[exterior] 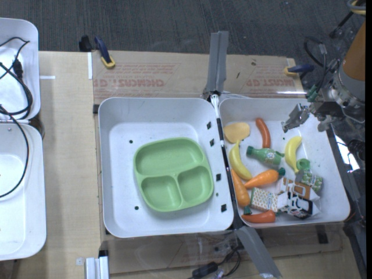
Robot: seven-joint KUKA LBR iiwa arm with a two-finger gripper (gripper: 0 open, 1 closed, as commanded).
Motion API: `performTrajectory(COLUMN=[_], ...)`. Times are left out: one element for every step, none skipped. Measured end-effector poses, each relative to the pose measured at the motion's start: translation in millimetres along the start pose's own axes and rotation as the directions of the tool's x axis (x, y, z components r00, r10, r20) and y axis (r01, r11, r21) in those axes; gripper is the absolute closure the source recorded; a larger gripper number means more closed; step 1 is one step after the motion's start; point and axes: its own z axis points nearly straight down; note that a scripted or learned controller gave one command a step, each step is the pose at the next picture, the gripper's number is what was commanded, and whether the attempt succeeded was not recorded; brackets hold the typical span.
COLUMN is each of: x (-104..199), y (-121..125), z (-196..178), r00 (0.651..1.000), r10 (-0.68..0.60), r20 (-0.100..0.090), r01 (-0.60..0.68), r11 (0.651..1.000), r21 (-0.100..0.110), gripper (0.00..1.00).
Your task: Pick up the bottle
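I am reading this as the approach step: the two-finger gripper is hanging above the upper right part of the shallow white right-hand bin, fingers spread and gripping nothing. The small green plastic bottle with a pale label is lying on its side in that bin, left of and below the gripper, neck pointing away from it. A yellow toy banana is lying just right of the bottle, an orange toy carrot just below it, so I am judging the next move needs a shift left, then a careful descent between those neighbours. Left of that bin, the other white bin is holding a light green divided plate. Both are sitting on a pale wood bench, dark floor beyond.
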Motion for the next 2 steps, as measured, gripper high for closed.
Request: performTrajectory(x=[-0.5, -0.5], y=[0.4, 0.4], z=[-8.1, -8.1], r00=[1.000, 1.000], r10=[0.000, 0.001], r20=[0.001, 0.001], r01=[0.000, -0.001], r11=[1.000, 1.000], r21=[0.002, 0.002], gripper=[1.00, 0.00])
